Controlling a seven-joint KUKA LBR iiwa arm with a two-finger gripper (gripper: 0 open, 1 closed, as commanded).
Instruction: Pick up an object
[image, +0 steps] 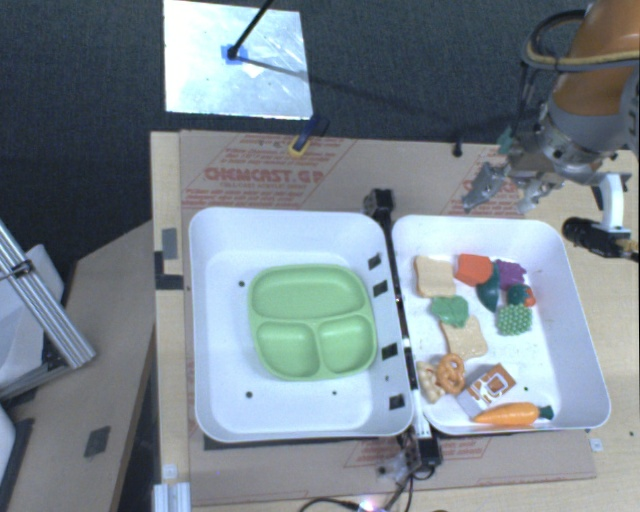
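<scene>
- The gripper (508, 190) is hanging above the far edge of the right bin (575, 290), over the cardboard sheet (270, 165) that is lying on the desk (110, 290); its fingers (484, 192) are looking spread apart, with nothing between them.
- The grey arm with its orange band (600, 40) is reaching in from the upper right corner.
- The right bin is holding a heap of toy food, all lying loose on the white floor.
- A tan slice of bread (434, 276) is lying near the bin's far left corner, with an orange-red block (474, 269) just beside it on the right.
- A purple piece (510, 272) is sitting next to the orange-red block, and a dark teal piece (488, 293) is lying just in front of them.
- A bumpy green cluster, like grapes (514, 319), is resting near the middle right.
- A green leafy piece (452, 310) is overlapping a second tan slice (468, 340).
- A pretzel (449, 373) is lying toward the near left, beside a pale knobbly piece (430, 381).
- A small brown and white box (490, 384) is sitting just behind an orange carrot (512, 414) with a green tip, which is lying along the near wall.
- The left bin (215, 300) is holding a light green divided plate (310, 321) with three compartments.
</scene>
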